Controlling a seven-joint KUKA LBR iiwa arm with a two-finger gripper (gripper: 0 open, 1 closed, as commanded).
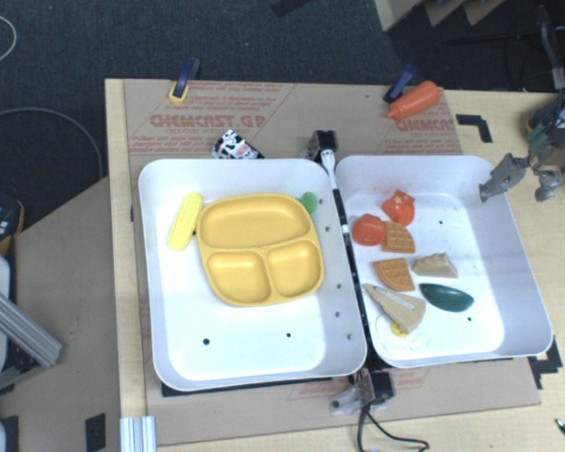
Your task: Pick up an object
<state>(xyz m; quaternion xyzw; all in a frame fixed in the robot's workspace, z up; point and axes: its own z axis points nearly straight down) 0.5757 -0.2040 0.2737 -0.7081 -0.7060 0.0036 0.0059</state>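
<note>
The right bin [508,281] holds several toy foods: a red strawberry [398,205], a red tomato [367,229], two waffle pieces [398,240] [394,273], a beige wedge [436,266], a dark green piece [446,298] and a pale sandwich wedge [395,307]. My gripper [523,185] hangs over the bin's far right corner, above and to the right of the food. It is open, with nothing between its fingers [498,179].
The left bin [169,309] carries a yellow divided tray [261,248], a corn cob [184,220] and a small green piece [308,201]. On the board behind the bins lie an orange carrot [414,100] and a black-and-white toy [235,146].
</note>
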